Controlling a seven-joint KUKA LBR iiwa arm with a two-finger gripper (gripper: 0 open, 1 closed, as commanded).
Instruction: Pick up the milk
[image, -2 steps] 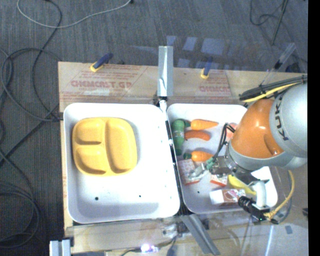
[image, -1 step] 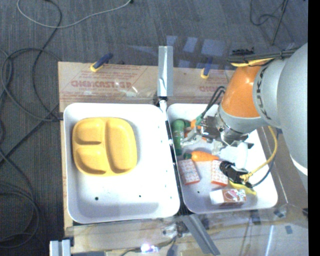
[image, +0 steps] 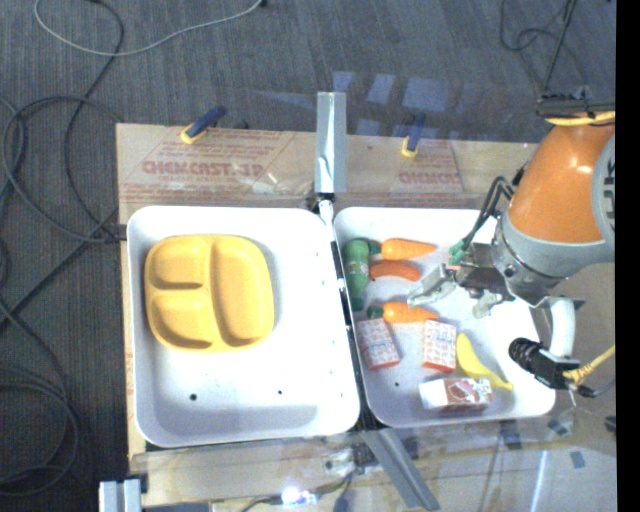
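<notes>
Lying on its side near the front edge of the right bin (image: 520, 408): milk (image: 456, 393), a small carton with a white end and a red-brown printed face. Touching or nearly touching its upper right: a banana (image: 480, 364). Sitting just behind it: two small printed cartons, one (image: 378, 343) to the left, one (image: 439, 346) to the right.

Hovering toward the back half of the same bin: gripper (image: 437, 287), pointing left from the grey-and-orange arm (image: 560, 200). Fingers spreading slightly, nothing showing between them. Resting just below the fingertips: a carrot (image: 410, 313). Lying farther back: two more carrots (image: 408, 248), (image: 396, 270), and a green cucumber-like piece (image: 357, 272) running along the bin's left wall.

Milk sitting well in front of the gripper, slightly to its right in the view, apart from it, with the printed cartons and the carrot lying between.

Occupying the left bin (image: 240, 400): a yellow divided plate (image: 210, 290), sitting toward the back left.
</notes>
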